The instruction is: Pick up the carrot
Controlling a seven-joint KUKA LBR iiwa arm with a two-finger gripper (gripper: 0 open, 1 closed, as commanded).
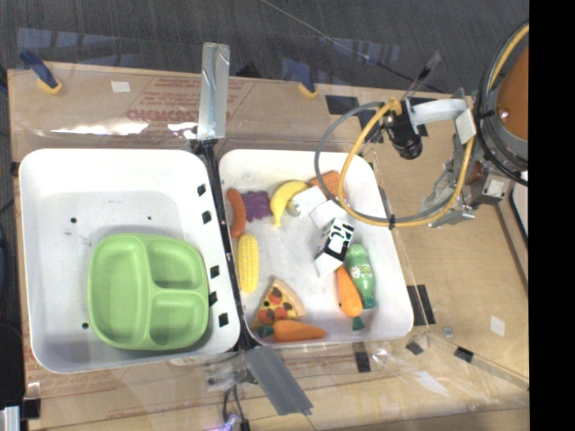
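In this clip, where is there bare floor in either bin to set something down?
Left bin: open floor behind and left of the green tray. Right bin: a small bare patch between the corn, pizza slice and gripper. Its back edge, around the banana, and its right side, by the carrot, are crowded.

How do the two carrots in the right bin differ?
The front carrot lies nearly level along the bin's front wall; the right carrot lies steeply slanted beside the green bottle. The front one looks longer and slimmer, the right one stubbier. Both are orange.
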